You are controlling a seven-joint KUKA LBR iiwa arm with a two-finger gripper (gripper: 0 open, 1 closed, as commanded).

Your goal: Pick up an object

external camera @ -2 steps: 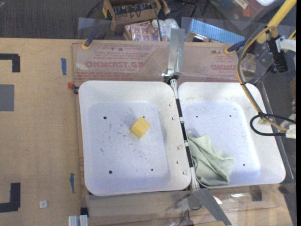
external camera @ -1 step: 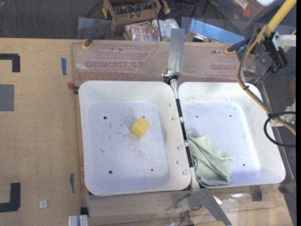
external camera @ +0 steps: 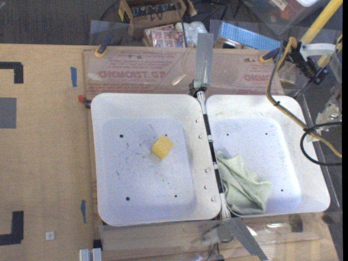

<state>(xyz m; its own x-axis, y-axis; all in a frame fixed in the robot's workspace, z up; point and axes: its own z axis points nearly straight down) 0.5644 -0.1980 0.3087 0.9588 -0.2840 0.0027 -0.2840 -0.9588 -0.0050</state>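
I see a small yellow block (external camera: 162, 147), cube-like and matte like a bit of sponge, lying alone near the middle of the left bin (external camera: 109, 205), a shade toward 1 o'clock of that bin's centre. Nothing touches it or crowds it; the bin floor around it is white, faintly speckled with dark scuffs, with a few small dark dots near its corners.

At 3 o'clock from the block, across the divider where the two bins meet, the right bin (external camera: 304, 200) holds a pale green cloth (external camera: 243, 185), soft and crumpled, bunched against the bin's left wall toward its 7 o'clock corner. A bundle of thin cables (external camera: 211, 151) runs along the seam between the bins.

Both bins are shallow, smooth white trays with rounded corners. At 12 o'clock behind them lies a flat cardboard sheet (external camera: 141, 72) with faded red print; I cannot read it with confidence. A grey metal bar (external camera: 203, 61) stands upright over the seam there. The bench (external camera: 43, 162) at 9 o'clock is brown board with black corner marks and bits of blue tape (external camera: 73, 76).

At 2 o'clock a yellow pole (external camera: 324, 15) and black cables (external camera: 280, 99) hang. I cannot tell the gripper's state or whether it has anything; no fingers appear on my feed.
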